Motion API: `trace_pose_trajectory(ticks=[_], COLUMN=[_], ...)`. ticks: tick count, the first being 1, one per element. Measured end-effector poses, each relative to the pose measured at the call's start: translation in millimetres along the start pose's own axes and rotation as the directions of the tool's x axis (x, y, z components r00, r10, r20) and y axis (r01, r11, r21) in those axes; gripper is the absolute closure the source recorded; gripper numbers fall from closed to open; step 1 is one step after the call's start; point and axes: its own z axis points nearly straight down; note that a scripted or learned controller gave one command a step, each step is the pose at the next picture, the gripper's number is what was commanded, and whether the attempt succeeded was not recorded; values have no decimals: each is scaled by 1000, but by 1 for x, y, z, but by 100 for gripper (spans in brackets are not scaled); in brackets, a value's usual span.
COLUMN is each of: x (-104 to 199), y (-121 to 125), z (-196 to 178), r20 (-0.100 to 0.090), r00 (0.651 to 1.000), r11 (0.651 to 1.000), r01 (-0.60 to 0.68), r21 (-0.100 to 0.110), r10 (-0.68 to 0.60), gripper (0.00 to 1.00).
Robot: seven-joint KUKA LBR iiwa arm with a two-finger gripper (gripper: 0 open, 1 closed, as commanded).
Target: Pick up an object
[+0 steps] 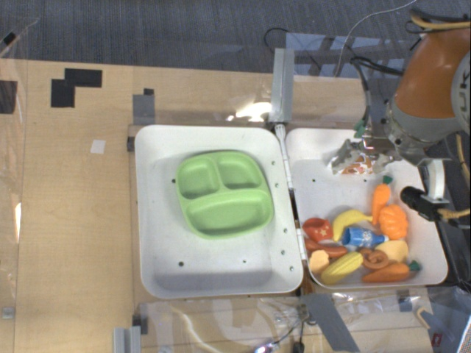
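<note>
My gripper (355,156) hangs over the back part of the right bin (324,190), below the arm's orange band. A small orange-red thing (359,170) lies right under it; whether it is held is unclear. Toy food is piled in that bin's front half: an orange carrot (380,198), an orange pumpkin (394,221), a banana (351,220), a red tomato (316,229), a blue piece (363,237), a yellow corn-like piece (341,268) and a second carrot (385,273).
The left bin (158,256) holds a green divided plate (223,194). A metal divider (282,98) runs between the bins at the back. Cables and a black fitting (416,201) sit at the right bin's right rim.
</note>
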Motion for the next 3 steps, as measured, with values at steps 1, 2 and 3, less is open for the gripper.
trace_pose_trajectory(ticks=[1,2,3], x=[-42,-25,-65], y=[-46,-60,-72], z=[47,134,77], r20=[0,9,2], r00=[988,998,967], r11=[988,998,967], r01=[-156,66,256], r21=[1,-15,-2], r10=[156,-66,-256], gripper=[0,0,0])
